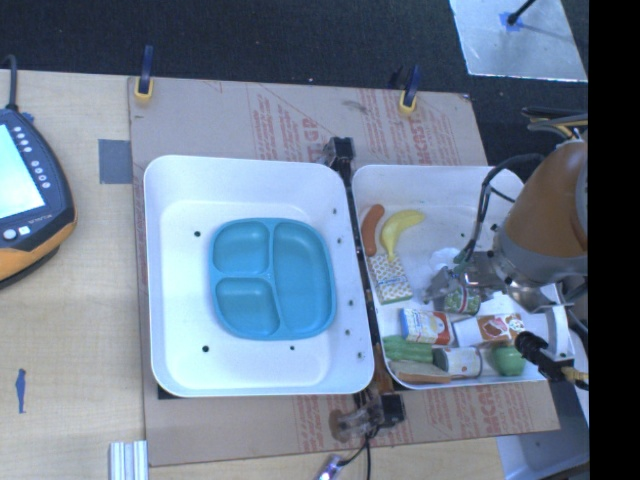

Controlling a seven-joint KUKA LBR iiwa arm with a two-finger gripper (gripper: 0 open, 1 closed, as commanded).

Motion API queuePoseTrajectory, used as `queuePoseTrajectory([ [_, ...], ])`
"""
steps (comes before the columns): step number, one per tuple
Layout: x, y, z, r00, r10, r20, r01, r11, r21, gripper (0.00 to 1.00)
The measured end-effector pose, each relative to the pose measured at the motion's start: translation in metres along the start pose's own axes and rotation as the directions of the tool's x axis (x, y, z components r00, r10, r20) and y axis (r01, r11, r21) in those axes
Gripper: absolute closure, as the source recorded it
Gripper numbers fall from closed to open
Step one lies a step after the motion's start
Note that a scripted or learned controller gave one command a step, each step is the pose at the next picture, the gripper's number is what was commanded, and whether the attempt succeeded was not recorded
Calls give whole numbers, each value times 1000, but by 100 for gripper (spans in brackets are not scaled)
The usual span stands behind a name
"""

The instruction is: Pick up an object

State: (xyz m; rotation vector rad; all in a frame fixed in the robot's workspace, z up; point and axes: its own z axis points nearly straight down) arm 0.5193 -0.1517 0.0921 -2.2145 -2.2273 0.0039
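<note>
- On my feed, a light-blue divided plate [272,277] lies in the white left bin [170,268].
- In the white right bin [440,183] I see a yellow banana [399,230], a reddish-brown sausage [371,228] and a green-chequered card [390,278].
- A bright green piece [507,361] sits low down.
- The arm [548,218] above is orange-banded grey.
- The desk [70,368] is pale wood.

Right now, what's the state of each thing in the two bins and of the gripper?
Blue plate: upright, flat in the left bin.
Banana: lying loose in the right bin.
Sausage: lying beside the banana.
Gripper: low over the right bin's items.
</note>
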Motion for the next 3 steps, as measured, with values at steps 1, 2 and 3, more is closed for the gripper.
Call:
queuePoseTrajectory([
  [1, -1, 1, -10, 1000, -5, 1, 5, 1000, 1, 100],
  [2, 72, 43, -100, 1000, 1, -2, -1, 1000, 0, 100],
  [3, 140, 44, -127, 1000, 1, -2, -1, 1000, -1, 100],
])
